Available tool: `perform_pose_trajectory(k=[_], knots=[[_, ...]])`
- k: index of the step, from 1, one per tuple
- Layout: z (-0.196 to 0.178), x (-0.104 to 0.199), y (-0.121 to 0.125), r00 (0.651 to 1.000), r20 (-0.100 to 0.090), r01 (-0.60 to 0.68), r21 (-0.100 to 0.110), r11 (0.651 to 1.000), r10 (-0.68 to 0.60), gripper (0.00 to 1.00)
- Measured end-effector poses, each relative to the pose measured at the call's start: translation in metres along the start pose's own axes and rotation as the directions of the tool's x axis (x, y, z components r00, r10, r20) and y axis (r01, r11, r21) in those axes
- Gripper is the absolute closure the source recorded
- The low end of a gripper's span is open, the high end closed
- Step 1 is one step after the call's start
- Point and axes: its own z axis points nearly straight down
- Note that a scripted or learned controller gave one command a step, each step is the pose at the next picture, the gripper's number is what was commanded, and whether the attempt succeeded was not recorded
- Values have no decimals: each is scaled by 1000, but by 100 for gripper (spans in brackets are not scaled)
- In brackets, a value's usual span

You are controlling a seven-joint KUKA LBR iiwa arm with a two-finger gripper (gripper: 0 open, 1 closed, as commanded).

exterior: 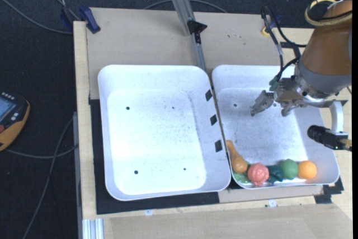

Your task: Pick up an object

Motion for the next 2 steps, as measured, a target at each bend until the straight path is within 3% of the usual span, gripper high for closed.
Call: perform_pose_trajectory(k=[1, 2], knots=[[-1, -69, 85, 1000, 2, -3, -2, 1000, 3, 0], [122, -84, 66, 1000, 0, -1, 4, 1000, 1, 0]])
